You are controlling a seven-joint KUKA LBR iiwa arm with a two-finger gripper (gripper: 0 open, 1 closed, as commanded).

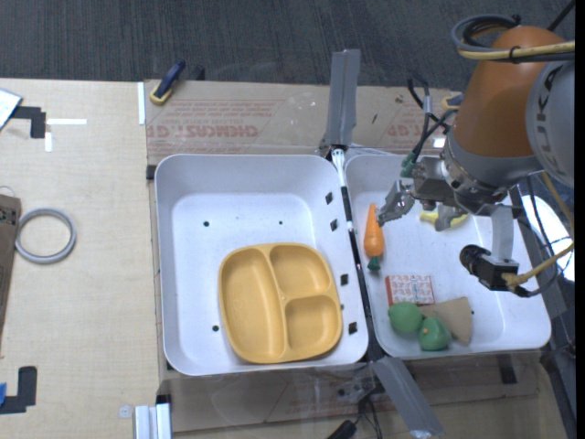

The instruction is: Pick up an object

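Nearest the camera, in the left bin (174, 273): yellow divided plate (279, 300), three compartments, lying flat toward the front right corner. Bin floor otherwise white with a few dark dots.

Right bin (539, 332), front edge: two green rounded items (420, 326) side by side, touching a tan wedge-shaped piece (454, 318) on their right. Just behind them, a small flat card with a red-and-white pattern (409, 289). Against the divider wall between the bins: toy carrot (373, 233), orange body, green end pointing toward the front, lying roughly along the wall. A yellow object (445, 216) sits further back in the same bin, partly covered by my wrist hardware; I cannot make out its shape.

My gripper (399, 204) hangs over the back left part of the right bin, just behind and right of the carrot's orange end, apart from it. Jaws: set a little apart, nothing between them. Whether the tips touch the bin floor I cannot tell from this angle.

My arm (512, 90), orange band uppermost, comes in from the right over the bin's back corner; cables trail beside it.

Bench at left: roll of tape (43, 235) lying flat, well apart from both bins. Blue-and-yellow tool (168, 81) on the cardboard behind the left bin.
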